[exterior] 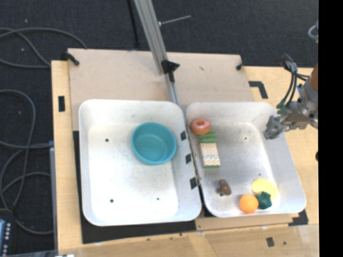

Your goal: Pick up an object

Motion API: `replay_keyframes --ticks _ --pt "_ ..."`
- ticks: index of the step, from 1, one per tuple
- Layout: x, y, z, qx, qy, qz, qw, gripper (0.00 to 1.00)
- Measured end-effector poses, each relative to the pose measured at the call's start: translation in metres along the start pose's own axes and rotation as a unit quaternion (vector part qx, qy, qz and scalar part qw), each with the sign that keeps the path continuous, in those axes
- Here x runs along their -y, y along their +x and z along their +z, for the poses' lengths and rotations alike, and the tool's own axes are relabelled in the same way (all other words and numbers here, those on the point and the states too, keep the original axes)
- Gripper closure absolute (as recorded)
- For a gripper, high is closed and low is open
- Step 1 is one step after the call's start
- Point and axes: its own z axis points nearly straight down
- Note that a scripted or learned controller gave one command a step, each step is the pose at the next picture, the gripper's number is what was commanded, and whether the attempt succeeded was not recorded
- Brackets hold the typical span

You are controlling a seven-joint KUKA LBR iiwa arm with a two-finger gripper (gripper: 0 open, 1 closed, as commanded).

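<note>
The right bin (278,159) holds a pink-orange ring (201,126) at its far left, with a green block (208,138) and a tan speckled block (210,155) just below it. A small brown piece (223,187) lies lower down. An orange ball (248,203), a yellow fruit (263,186) and a dark green piece (265,201) cluster at the front right corner. My gripper (272,128) hangs over the bin's far right rim, apart from all of these, with nothing seen in it.
The left bin (102,197) holds a teal bowl (154,143). A slanted metal pole (153,28) runs from the top of the view down to the gap between the bins. Cables (21,122) lie on the dark floor at the left.
</note>
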Motion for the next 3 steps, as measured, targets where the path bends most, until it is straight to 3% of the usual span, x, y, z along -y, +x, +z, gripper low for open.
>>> replay_keyframes --ticks 3 --pt "-0.06 0.142 0.024 0.0 0.002 -0.001 1.0 1.0"
